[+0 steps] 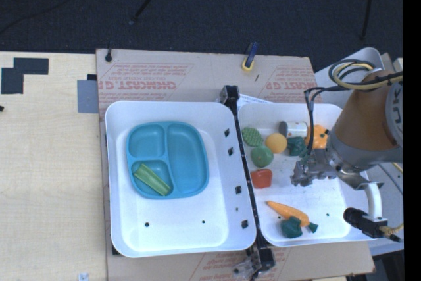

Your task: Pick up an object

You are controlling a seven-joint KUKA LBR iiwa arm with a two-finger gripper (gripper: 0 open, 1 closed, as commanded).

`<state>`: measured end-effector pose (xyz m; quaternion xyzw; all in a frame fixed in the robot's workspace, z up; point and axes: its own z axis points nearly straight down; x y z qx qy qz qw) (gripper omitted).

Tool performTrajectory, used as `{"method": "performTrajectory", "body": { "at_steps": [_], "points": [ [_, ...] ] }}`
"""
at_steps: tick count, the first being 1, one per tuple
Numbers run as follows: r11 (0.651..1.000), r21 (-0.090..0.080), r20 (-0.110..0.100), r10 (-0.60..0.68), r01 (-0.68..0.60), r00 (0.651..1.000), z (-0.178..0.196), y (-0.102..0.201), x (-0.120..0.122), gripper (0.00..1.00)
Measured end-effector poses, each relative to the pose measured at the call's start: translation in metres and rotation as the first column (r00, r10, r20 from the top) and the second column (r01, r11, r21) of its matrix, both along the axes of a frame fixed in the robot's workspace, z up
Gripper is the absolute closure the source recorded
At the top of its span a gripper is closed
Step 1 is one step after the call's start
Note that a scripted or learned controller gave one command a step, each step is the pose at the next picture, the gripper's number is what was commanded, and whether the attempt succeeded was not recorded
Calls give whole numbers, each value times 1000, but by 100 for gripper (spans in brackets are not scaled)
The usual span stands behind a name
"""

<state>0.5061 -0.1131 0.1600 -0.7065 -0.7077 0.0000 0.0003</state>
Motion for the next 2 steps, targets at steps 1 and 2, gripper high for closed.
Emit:
{"method": "performTrajectory", "body": {
  "at_steps": [1, 2],
  "points": [
    [1000, 0, 2, -1, 1, 1000, 43, 4, 3, 100],
    [1000, 0, 1, -1, 1, 1000, 69, 3, 4, 100]
  ]
}}
